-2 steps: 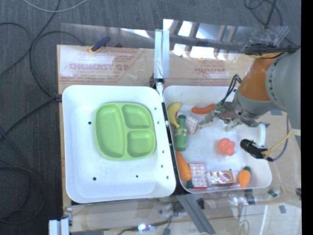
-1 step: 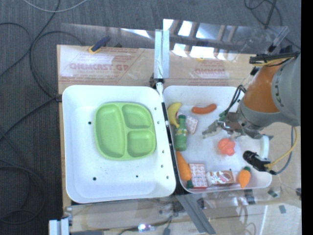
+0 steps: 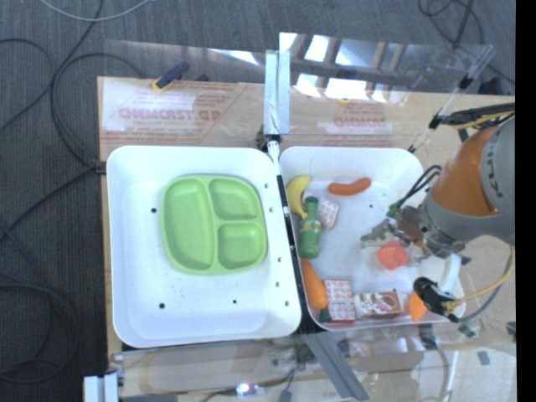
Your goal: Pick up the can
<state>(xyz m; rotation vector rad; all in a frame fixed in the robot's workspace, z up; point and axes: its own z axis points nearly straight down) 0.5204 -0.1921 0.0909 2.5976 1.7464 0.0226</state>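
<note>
The left bin (image 3: 126, 308) held a green divided plate (image 3: 215, 224), lying flat near its middle with three compartments. Just across the shared wall, the right bin (image 3: 368, 203) was crowded. A banana (image 3: 297, 193) lay at its far-left side, with a green bottle (image 3: 311, 229) just nearer than it, close to the left wall, and a carrot (image 3: 314, 285) nearer again. A small red-and-white packet (image 3: 328, 214) sat just right of the bottle's top. A sausage (image 3: 349, 187) lay crosswise toward the far wall. Along the near wall lay a red-and-white box (image 3: 339, 300) and, touching its right side, a brown-and-red carton (image 3: 377, 305). The can (image 3: 392, 256), as best it could be made out, was the red-orange object in the right half of the bin, apart from the other items. The gripper (image 3: 394, 231) hung right at the can's far edge; whether it was open, closed or gripping the can could not be told. An orange item (image 3: 416, 306) sat at the near-right corner. The arm (image 3: 473, 187) reached in from the right.
</note>
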